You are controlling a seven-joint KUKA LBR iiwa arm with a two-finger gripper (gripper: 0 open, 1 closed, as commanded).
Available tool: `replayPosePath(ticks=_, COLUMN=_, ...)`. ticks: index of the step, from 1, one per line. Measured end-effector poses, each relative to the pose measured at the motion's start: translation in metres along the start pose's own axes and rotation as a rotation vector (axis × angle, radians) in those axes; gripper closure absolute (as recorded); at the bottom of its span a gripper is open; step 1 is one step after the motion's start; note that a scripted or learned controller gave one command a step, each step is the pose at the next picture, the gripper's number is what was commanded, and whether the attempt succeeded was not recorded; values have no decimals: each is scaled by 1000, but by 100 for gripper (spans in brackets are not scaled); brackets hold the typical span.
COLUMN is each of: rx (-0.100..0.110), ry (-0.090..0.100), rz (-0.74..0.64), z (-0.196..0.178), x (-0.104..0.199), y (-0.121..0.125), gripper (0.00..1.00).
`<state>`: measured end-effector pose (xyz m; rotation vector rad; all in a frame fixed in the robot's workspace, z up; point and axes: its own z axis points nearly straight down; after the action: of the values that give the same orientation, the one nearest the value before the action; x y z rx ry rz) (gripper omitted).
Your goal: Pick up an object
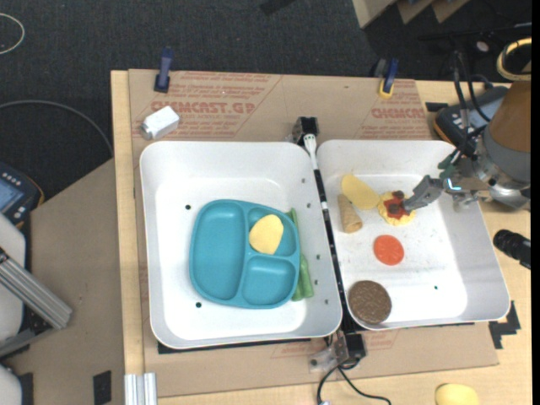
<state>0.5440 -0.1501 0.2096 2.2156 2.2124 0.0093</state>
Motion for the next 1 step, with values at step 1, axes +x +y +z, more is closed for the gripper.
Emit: replayPosePath(ticks=1, rx=-2, ry=3, rz=-5, z=-116, x=43, y=-61, gripper=0)
